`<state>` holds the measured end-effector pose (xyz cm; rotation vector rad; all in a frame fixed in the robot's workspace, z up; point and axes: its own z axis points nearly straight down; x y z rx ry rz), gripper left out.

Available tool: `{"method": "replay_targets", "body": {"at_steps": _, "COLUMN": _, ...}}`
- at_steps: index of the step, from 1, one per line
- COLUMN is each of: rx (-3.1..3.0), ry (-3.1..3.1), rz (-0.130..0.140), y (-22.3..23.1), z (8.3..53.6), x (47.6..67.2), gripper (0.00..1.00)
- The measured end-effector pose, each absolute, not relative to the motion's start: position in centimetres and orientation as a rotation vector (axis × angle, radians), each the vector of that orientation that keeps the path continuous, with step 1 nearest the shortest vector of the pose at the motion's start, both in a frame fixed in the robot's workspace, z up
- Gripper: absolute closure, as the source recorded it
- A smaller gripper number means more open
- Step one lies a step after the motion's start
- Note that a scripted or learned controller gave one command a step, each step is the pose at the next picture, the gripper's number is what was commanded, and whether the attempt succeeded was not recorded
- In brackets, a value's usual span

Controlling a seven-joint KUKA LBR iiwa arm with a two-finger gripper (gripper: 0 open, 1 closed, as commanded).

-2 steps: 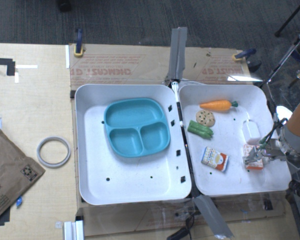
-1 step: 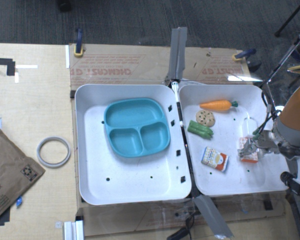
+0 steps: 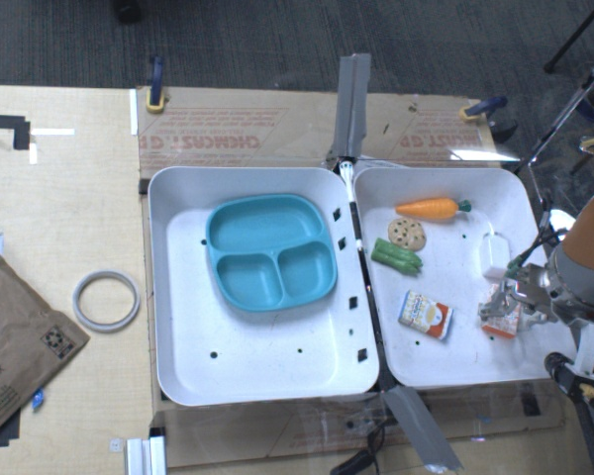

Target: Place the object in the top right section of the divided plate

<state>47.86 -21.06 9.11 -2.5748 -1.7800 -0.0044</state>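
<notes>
The blue divided plate lies in the left bin, one wide section at its far side and two small ones at its near side, with nothing in them. In the right bin lie an orange carrot, a speckled cookie, a green pea pod and a small orange and white carton. My gripper is low at the right bin's right side, far from the plate. A small red and white thing sits directly under its tip, partly hidden by it.
A pale white item rests just beyond the gripper. The raised walls where the two bins meet run between gripper and plate. On the bench to the left are a roll of tape and a brown cardboard box.
</notes>
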Motion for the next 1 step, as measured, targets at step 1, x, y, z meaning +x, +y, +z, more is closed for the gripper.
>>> {"method": "replay_targets", "body": {"at_steps": 1, "rx": -2.289, "ry": -2.147, "rz": 0.003, "y": -13.60, "z": 9.06, "x": 49.89, "gripper": 1.00}}
